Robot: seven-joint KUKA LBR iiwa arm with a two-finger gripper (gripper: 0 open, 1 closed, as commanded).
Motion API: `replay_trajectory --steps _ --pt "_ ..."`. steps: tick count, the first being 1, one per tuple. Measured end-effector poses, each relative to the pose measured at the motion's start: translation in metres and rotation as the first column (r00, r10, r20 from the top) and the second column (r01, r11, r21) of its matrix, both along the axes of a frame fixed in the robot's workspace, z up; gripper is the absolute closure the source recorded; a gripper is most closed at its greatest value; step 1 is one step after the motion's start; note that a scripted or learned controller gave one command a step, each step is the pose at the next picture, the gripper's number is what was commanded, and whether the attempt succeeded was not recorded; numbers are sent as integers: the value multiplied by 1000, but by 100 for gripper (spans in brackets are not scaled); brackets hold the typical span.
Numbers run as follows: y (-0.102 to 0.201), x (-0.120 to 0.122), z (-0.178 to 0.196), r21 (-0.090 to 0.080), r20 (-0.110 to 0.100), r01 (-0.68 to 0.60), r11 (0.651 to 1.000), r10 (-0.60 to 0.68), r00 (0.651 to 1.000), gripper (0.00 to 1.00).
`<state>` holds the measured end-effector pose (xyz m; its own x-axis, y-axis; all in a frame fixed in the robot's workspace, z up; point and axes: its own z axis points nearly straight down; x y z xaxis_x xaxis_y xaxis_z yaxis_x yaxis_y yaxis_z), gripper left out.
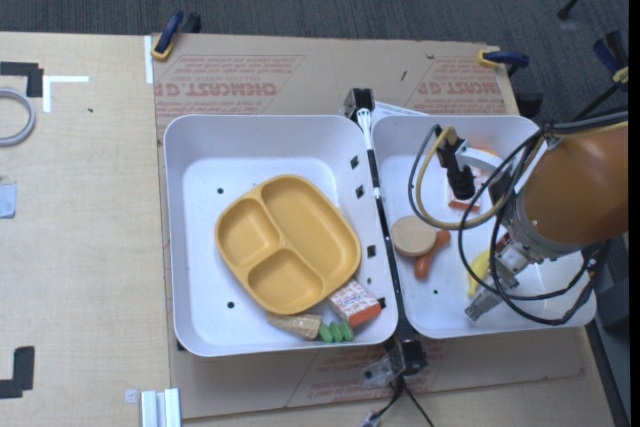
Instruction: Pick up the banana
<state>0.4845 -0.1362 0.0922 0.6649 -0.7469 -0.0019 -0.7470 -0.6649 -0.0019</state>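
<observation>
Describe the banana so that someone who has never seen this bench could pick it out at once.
Start at the right bin, the one the grey and orange arm hangs over. Near the arm's lower left edge a small yellow patch peeks out: that is the banana, mostly hidden by the arm and cables. Its bright yellow separates it from the tan round piece and the small orange piece to its left.

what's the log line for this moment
arm: over right bin | banana: in right bin, partly hidden | grasp: unconfirmed | tray: left bin
</observation>
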Motion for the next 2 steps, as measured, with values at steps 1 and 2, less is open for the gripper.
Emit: replay_trajectory --steps 1,2 --pt "19 28 0 0 1 -343 939 343 939 0" --pt "42 22 0 0 -1 -450 893 450 893 0"
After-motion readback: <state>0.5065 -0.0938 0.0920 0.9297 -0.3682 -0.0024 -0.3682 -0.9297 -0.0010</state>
